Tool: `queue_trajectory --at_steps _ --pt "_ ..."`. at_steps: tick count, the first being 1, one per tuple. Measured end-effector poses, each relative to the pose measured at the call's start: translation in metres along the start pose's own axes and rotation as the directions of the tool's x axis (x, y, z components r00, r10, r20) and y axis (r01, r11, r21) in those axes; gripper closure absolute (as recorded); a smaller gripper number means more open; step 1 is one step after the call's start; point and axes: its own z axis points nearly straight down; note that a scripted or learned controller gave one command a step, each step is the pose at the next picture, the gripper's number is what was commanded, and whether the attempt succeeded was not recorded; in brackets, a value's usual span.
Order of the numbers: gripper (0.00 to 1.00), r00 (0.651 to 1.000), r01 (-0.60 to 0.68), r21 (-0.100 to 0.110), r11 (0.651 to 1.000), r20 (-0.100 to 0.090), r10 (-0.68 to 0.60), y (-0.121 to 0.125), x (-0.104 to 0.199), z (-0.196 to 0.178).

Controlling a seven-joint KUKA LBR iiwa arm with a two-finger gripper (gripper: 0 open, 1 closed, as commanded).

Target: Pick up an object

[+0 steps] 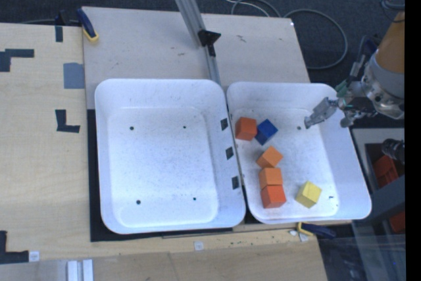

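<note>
The gripper (318,113) hangs over the upper right part of the right bin (342,207); I cannot tell its state. Nearest, well to its left, the blue cube (266,131) touches an orange cube (246,128).

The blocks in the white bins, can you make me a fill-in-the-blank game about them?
1. All the blocks lie in the ____ bin as the camera sees it.
2. The blue block touches an ____ block.
3. The block nearest the bin's bottom right corner is ____.
4. The gripper hovers over the ____ bin as the camera sees it.

Missing words: right; orange; yellow; right
</note>
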Motion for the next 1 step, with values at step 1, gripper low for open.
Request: queue_trajectory --at_steps 1 --pt "0.00 1.000 -0.002 0.000 1.000 0.000 0.002 0.0014 0.0332 0.1237"
